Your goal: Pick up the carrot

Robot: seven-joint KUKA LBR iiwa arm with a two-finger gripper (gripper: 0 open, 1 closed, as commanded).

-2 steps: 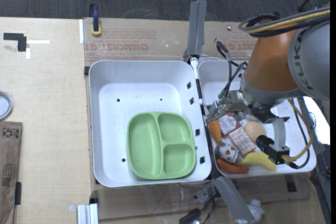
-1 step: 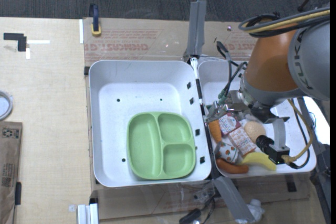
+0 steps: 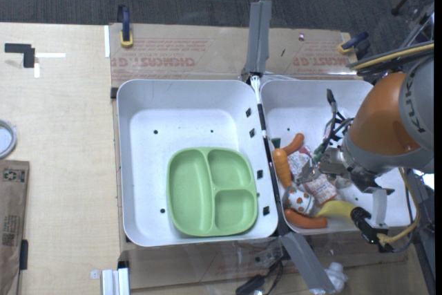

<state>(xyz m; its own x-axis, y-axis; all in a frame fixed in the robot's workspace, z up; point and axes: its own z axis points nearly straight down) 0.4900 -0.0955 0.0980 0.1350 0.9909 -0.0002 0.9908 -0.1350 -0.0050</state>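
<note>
The carrot (image 3: 280, 166), a short orange stick, lies along the left wall of the right bin (image 3: 359, 94), beside the divider. My gripper (image 3: 320, 166) hangs low over the pile of items in the middle of that bin, a little to the right of the carrot and apart from it. The grey wrist and orange band (image 3: 385, 115) rise behind it to the right. Nothing can be seen held in it.
Around the carrot lie a reddish sausage-like piece (image 3: 294, 143), a crinkled wrapper (image 3: 301, 165), a white and red item (image 3: 298, 200), another red-orange piece (image 3: 304, 220) and a banana (image 3: 338, 208). A green divided plate (image 3: 190, 198) sits in the left bin (image 3: 138, 148).
</note>
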